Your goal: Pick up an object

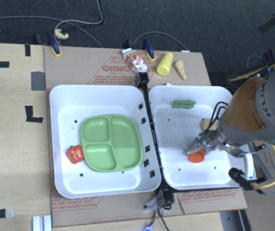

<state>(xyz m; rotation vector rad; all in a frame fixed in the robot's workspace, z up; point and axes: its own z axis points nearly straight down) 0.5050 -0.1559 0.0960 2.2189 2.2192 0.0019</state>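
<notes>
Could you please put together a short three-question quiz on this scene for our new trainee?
1. True or false: the green divided plate lies in the left bin.
2. Which item lies near the far wall of the right bin: A) green object, B) yellow bottle, C) red object?
3. What colour is the item right by the gripper?

Key: 1 true. 2 A. 3 orange-red, the orange-red object.
</notes>
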